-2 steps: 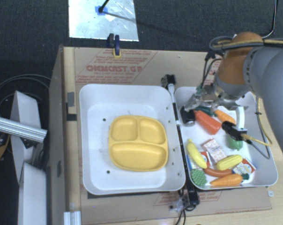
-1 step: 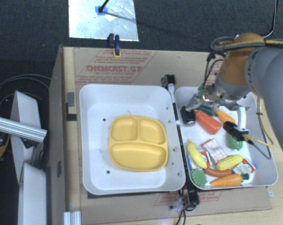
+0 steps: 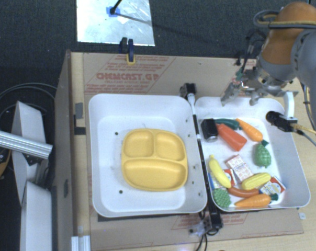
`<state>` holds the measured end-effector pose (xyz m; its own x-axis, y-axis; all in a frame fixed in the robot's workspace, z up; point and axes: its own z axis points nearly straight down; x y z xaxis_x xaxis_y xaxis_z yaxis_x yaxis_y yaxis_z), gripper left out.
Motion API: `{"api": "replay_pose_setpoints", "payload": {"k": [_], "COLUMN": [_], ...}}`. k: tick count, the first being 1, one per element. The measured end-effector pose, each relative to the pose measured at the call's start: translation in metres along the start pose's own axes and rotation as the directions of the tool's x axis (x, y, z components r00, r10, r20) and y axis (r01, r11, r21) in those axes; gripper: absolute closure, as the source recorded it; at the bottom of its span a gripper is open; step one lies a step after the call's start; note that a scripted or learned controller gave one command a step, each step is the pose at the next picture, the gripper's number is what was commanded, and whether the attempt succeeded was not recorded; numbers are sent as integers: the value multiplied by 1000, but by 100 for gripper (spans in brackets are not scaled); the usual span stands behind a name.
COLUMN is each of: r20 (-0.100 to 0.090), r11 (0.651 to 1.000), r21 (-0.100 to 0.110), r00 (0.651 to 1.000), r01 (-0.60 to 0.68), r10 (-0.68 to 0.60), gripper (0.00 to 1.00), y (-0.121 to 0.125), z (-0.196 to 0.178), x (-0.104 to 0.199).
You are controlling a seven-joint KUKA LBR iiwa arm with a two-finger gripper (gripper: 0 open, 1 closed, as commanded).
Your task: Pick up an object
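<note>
A: Camera view: the grey arm with the orange band [image 3: 291,33] comes in from the right, and its two-finger hand [image 3: 240,94] hangs over the far rim of the right shallow white bin [image 3: 299,182]. Fingers spread apart, nothing between them.

B: Pick targets?

A: All in the right bin, toward the near side from the hand. Closest below it: a black block with a pale label [image 3: 209,129] against the bin's left wall, a dark green pod-shaped toy [image 3: 227,123], a red-orange pepper-like toy [image 3: 232,137] touching the black block, and an orange toy carrot [image 3: 250,130] just beside it.

B: Further off?

A: A green bumpy toy strawberry [image 3: 261,155] to the near right of the hand. Then a pile well apart from it at the near end: a yellow toy banana [image 3: 219,172], a small red-and-white printed packet [image 3: 238,167], a yellow toy corn cob [image 3: 255,181], a second orange toy carrot [image 3: 252,201], and a green leafy piece [image 3: 221,197]. Several of these touch or overlap.

B: Left bin?

A: The left shallow white bin [image 3: 108,140] holds a yellow three-compartment plastic plate [image 3: 154,158], well to the near left of the hand. Both bins sit on a brown cardboard-covered surface [image 3: 147,72].
</note>
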<state>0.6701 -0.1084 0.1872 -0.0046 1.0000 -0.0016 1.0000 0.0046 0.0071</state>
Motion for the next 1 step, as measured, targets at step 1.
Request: {"api": "replay_pose_setpoints", "payload": {"k": [1], "r20": [-2], "r11": [1000], "r21": [7], "r00": [1000], "r01": [-3], "r10": [3], "gripper": [0], "y": [-39], "z": [56], "x": [15]}}
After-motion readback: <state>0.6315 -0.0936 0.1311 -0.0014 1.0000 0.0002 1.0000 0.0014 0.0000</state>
